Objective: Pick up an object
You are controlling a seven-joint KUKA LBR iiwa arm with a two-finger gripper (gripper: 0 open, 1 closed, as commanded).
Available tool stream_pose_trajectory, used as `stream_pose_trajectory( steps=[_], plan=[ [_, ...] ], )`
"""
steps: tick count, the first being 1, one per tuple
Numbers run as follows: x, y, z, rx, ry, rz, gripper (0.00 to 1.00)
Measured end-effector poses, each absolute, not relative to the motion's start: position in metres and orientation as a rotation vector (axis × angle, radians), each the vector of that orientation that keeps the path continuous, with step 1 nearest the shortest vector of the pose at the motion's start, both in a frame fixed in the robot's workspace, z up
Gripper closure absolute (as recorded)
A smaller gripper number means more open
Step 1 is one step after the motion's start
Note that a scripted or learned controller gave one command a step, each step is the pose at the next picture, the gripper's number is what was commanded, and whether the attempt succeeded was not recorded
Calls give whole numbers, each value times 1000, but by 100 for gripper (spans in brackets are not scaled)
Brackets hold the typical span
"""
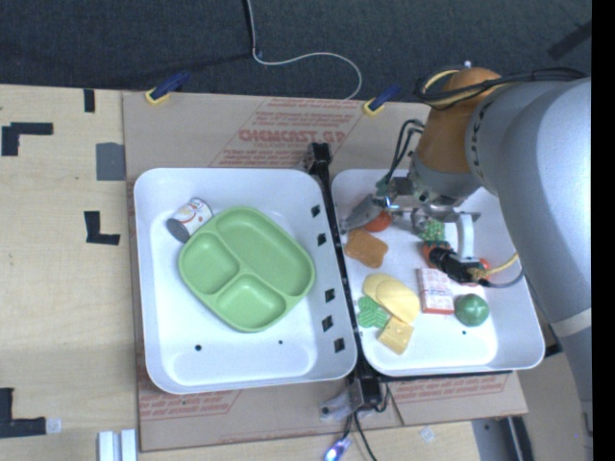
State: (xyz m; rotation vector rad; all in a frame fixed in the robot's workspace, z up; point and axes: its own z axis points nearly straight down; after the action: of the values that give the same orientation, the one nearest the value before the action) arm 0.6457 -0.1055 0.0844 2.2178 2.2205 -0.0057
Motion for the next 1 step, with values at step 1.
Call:
stream_pose_trajectory(
  steps=[1],
  plan=[
    [646, -103, 95, 2219, 2225, -1, 100]
  ],
)
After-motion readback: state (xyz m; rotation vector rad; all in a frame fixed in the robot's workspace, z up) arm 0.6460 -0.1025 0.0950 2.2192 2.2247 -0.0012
